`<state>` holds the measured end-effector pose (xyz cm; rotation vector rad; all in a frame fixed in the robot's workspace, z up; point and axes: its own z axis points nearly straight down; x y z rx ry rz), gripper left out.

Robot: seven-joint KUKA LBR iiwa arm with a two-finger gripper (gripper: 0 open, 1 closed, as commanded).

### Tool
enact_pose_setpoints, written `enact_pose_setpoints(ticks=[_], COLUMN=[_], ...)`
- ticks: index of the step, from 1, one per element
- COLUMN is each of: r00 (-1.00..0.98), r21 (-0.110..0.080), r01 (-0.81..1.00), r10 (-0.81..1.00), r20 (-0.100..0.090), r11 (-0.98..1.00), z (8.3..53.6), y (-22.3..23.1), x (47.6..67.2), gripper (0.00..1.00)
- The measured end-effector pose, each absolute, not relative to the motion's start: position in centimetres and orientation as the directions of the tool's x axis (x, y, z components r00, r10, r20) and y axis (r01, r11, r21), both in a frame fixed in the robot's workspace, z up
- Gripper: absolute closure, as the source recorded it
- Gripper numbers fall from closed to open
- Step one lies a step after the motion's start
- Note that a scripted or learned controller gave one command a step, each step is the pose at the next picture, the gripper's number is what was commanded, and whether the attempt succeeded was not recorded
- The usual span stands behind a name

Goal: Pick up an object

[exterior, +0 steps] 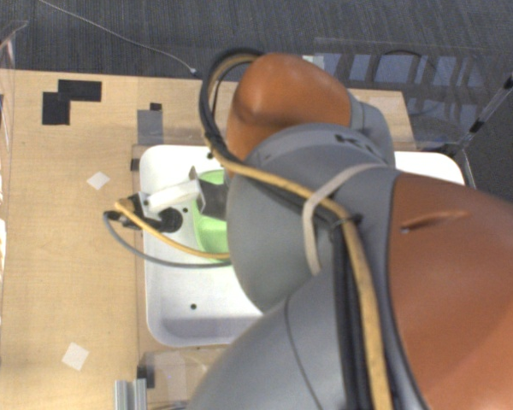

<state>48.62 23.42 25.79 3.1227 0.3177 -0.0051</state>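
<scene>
The big grey and orange arm [325, 254] hung over the tan tabletop [68, 254] and hid part of the white bin [175, 306]. We saw a green thing [208, 231] in that bin, partly under the arm. We could not tell if the arm was pinching anything.

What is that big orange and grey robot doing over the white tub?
The robot arm is reaching down into a white bin, trying to pick something up. A bright green thing lies in the bin under its wrist, mostly hidden by the arm. I cannot tell whether it has been grabbed.
</scene>
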Motion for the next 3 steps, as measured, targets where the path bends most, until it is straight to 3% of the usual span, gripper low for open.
enact_pose_setpoints(ticks=[1,2,3], r00=[0.980,0.858,0.952], r21=[0.001,0.001,0.001], r01=[0.201,0.513,0.305], r10=[0.201,0.513,0.305], r20=[-0.003,0.003,-0.003], r11=[-0.980,-0.858,-0.952], z=[22.1,29.5,22.6], y=[23.4,23.5,23.4], x=[48.6,48.7,48.6], gripper=[1.00,1.00,1.00])
